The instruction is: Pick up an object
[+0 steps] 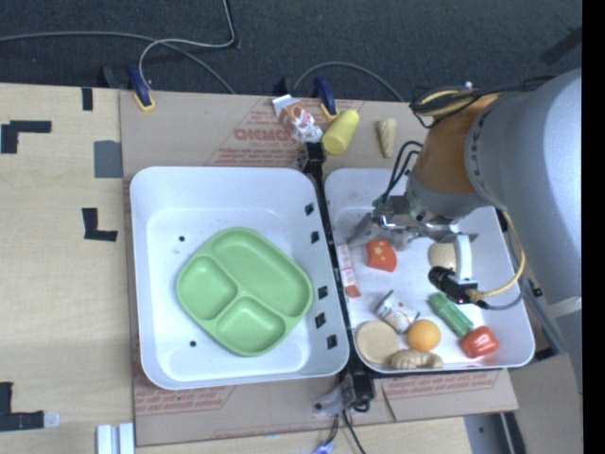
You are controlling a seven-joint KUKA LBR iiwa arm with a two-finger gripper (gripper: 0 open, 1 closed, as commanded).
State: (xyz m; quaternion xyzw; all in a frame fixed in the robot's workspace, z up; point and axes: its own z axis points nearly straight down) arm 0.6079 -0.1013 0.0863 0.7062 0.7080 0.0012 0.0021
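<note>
Gripper [392, 227] lowered into the right bin [515, 334], nothing lifted yet.

The fingers are seen spread apart just above a small red toy, perhaps a strawberry [381, 254], and no object is held between them. The red toy lies on the bin floor; an orange ball [424, 334], a green piece [451, 312] and a red pepper [479, 342] are left near the front corner. A green divided plate [244, 289] is placed in the left bin [151, 206]. The grasp and the lift are judged as not yet done.

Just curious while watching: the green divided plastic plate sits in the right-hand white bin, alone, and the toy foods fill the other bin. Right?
Not quite. The camera view shows the green divided plastic plate in the left-hand white bin, alone; the toy foods fill the other bin.
</note>
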